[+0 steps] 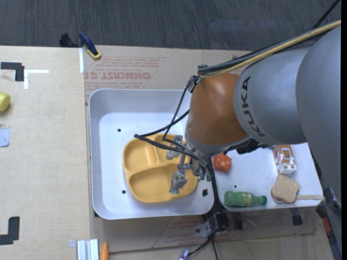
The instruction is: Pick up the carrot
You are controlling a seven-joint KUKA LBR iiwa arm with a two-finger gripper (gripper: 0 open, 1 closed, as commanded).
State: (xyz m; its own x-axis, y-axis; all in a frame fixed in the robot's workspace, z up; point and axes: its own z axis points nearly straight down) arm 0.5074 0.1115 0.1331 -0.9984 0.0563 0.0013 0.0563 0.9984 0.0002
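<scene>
While the gripper (180,173) hung low over the yellow plate (142,172), centre of frame, I could not tell if it was open or closed.
The carrot was perhaps the orange-red object (222,162) just right of it, so the gripper seemed badly placed for a pick.

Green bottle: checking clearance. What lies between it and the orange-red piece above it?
Bare white bin floor between bottle and piece, in the camera view.

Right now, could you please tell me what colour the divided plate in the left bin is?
The divided plate is yellow, as seen in the camera view.
</scene>
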